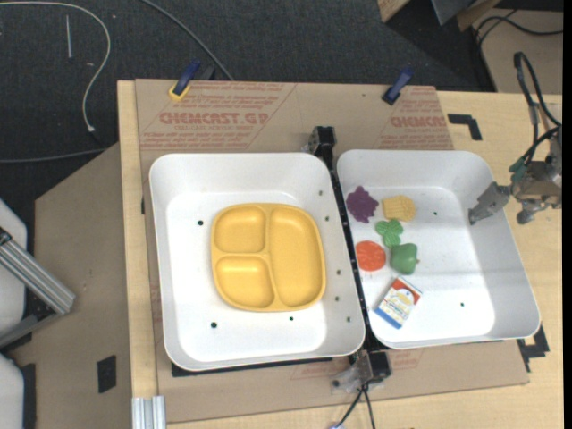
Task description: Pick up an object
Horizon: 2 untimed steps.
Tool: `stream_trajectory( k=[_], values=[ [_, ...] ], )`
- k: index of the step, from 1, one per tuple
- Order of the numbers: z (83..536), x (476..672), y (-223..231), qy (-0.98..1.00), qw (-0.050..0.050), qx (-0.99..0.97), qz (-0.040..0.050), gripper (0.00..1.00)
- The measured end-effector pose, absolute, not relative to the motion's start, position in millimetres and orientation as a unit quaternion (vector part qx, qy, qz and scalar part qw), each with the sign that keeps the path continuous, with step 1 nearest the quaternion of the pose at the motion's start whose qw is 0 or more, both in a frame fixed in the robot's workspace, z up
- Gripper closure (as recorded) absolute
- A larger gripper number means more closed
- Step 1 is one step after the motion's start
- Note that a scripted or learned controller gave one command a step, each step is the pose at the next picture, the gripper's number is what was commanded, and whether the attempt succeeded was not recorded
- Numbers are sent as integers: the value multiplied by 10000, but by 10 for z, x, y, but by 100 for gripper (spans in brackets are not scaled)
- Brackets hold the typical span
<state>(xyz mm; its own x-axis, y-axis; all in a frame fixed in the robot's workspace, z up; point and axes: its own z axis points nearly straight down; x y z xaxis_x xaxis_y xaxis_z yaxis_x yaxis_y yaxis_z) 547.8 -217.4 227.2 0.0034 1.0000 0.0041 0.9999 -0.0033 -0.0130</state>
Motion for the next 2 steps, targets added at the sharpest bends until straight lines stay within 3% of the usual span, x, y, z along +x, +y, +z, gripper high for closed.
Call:
stream_trajectory(
  k=[1, 2],
  values=[
    [2339, 5506, -2168, -7073, 5, -7070, 0, 0],
    [1912, 5517, -2126, -7072, 33, -7070, 9, 0]
  ],
)
